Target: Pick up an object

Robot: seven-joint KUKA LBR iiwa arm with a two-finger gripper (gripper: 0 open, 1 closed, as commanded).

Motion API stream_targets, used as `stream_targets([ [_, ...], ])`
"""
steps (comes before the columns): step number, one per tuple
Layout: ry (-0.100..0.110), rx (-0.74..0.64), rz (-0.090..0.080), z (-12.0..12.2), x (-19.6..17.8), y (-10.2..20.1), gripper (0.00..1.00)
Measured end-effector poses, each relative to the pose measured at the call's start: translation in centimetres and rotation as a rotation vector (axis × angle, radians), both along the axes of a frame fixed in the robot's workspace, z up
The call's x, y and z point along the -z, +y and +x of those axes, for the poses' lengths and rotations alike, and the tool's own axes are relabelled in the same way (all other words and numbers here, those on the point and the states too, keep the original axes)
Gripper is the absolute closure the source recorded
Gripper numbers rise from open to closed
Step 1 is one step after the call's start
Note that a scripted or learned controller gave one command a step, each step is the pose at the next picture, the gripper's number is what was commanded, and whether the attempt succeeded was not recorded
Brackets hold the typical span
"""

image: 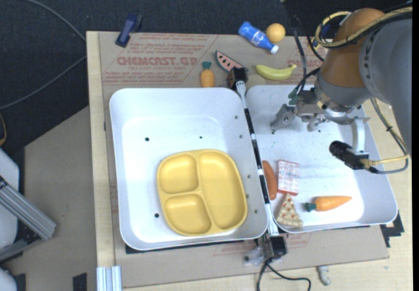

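The yellow divided plate (201,190) sits in the left bin (131,113). In the right bin (380,198), a sausage (269,179), packet (287,176), pizza slice (289,212) and carrot (329,203) lie near the front, none lifted yet. The pincer (302,113) hovers over bare floor behind them, fingers apart, holding nothing, near the dividing wall.

The right bin (366,208) has bare floor across its middle — the carrot (328,203), pizza slice (289,212), packet (287,176) and sausage (269,179) crowd its near-left part. The arm (366,54) overhangs the far end — the yellow tray (200,191) fills much of the left bin (131,126).
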State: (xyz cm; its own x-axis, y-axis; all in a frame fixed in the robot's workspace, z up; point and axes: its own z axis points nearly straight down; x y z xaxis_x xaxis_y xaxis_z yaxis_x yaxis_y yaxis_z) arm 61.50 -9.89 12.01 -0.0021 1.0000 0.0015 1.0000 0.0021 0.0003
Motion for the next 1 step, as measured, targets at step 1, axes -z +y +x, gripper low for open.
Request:
stream_targets([
  [1,0.004,0.006,-0.005,-6.84,0.88,-9.67,0.0],
])
